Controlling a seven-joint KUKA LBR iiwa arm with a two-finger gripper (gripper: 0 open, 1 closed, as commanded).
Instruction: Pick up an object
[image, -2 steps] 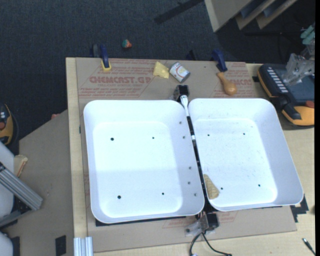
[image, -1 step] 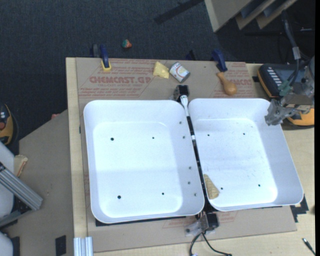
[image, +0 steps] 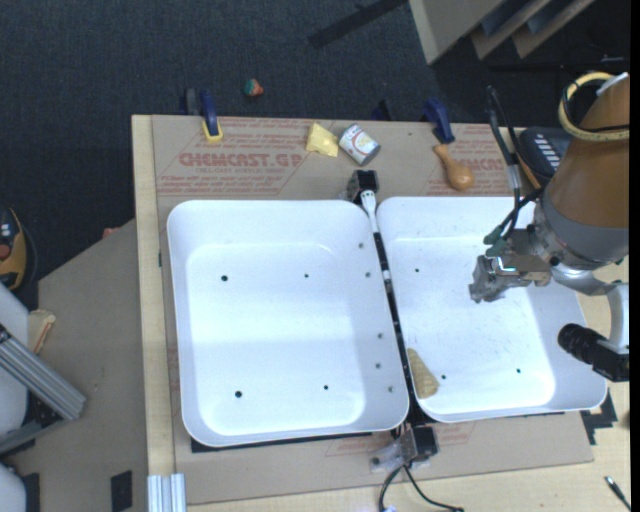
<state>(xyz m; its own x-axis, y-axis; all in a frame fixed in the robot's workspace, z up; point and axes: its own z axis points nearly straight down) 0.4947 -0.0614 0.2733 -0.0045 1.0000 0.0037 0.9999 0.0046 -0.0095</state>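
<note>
You had the gripper (image: 490, 285) over the right bin (image: 560, 400); jaw state unreadable. Tan object (image: 424, 375) lay at its near-left corner.

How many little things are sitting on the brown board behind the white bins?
3. A yellow piece and a small white box sit close together behind the left bin; a tan wooden piece lies behind the right bin. The arm may hide more.

Two smooth white plastic bins (image: 270, 230) sit on a matt brown cardboard sheet (image: 250, 155). The gripper (image: 492, 282) shows dull grey metal.
</note>
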